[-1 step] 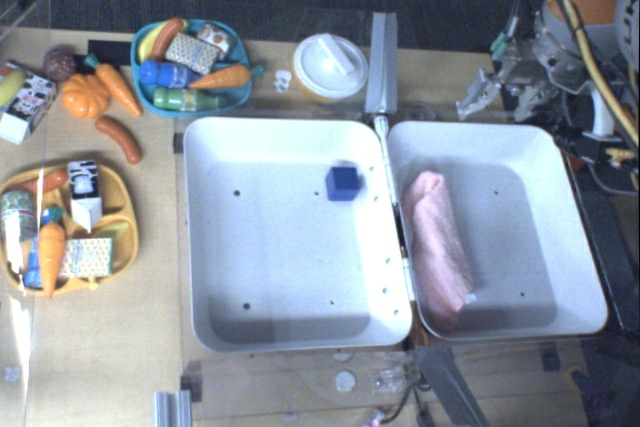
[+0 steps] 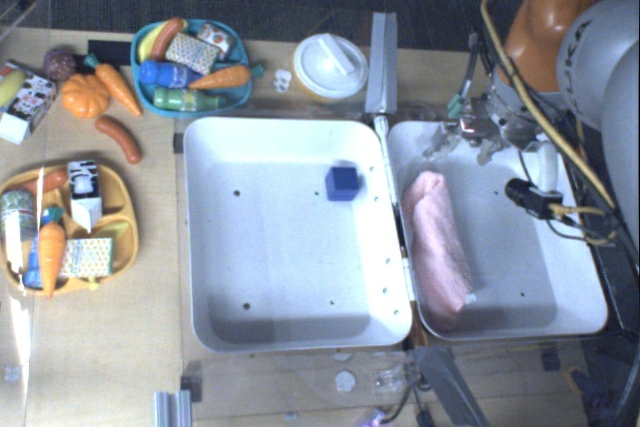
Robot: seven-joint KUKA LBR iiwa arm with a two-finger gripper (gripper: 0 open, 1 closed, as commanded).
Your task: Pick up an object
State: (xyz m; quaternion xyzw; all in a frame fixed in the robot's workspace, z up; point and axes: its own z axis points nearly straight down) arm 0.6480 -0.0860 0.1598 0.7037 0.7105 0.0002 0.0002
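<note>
While the end effector (image 2: 466, 131) hangs over the right bin's (image 2: 560, 315) far edge, fingers spread and holding nothing, the pink cloth roll (image 2: 438, 240) lies along that bin's left wall. It looks like the approach; next it must descend onto it.

No readable text, numbers or brand marks anywhere at this resolution. Small printed cartons (image 2: 192, 51) in the blue bowl (image 2: 190, 101) and the patterned packets (image 2: 87, 258) in the yellow tray (image 2: 122, 215) carry graphics, but the print is too blurred to make out. The black-and-white carton (image 2: 30, 97) at the left edge is the same: pattern visible, no legible lettering.
</note>
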